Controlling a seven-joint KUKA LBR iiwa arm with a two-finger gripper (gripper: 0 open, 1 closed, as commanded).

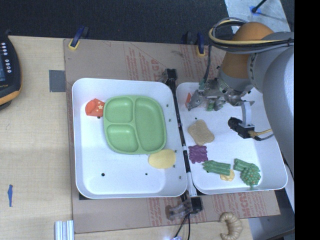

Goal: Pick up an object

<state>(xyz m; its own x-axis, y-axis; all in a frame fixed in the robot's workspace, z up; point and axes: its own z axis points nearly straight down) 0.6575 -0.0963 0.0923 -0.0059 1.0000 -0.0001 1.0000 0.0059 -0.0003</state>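
Note:
My gripper hangs low over the far left corner of the right bin, close to the bin's back wall. Just in front of it lies a tan, flat, bread-like piece. Further forward sit a purple grape bunch, a green vegetable piece with a small yellow bit beside it, and a green broccoli. Nothing shows plainly in the gripper's grasp.
The left bin holds a green divided plate, a red piece at its far left and a yellow piece in front. A tan curled thing lies outside the bins at the front. A pendant sits far left.

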